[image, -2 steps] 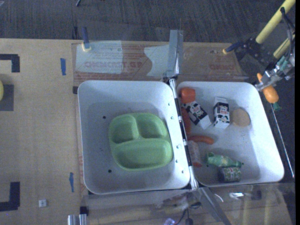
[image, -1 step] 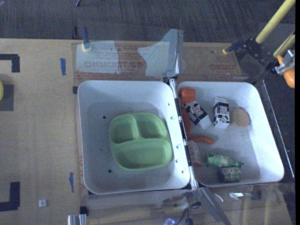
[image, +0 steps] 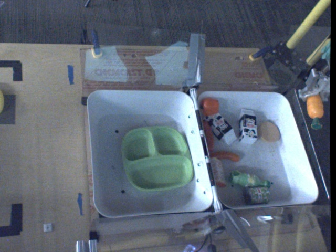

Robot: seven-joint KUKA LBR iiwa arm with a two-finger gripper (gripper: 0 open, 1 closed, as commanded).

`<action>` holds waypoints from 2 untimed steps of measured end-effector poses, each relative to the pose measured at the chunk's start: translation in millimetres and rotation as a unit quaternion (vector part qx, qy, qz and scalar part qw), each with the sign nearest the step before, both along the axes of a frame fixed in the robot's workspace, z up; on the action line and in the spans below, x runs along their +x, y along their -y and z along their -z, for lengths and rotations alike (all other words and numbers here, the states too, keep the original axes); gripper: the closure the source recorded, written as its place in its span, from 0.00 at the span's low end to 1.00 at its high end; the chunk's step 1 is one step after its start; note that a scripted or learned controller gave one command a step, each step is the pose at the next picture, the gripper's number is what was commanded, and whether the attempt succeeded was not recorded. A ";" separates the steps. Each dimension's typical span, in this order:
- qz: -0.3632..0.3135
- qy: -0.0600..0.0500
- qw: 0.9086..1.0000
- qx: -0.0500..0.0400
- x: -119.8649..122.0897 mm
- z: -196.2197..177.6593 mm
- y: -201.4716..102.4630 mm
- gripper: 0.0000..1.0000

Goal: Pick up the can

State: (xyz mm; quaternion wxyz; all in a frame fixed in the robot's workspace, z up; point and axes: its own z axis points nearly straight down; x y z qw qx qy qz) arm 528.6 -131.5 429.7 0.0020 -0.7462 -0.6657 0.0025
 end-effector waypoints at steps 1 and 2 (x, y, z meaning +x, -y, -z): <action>0.105 -0.001 0.994 -0.001 -47.5 30.9 -47.4 1.00; 0.473 0.001 0.881 -0.004 -47.3 14.4 -51.6 1.00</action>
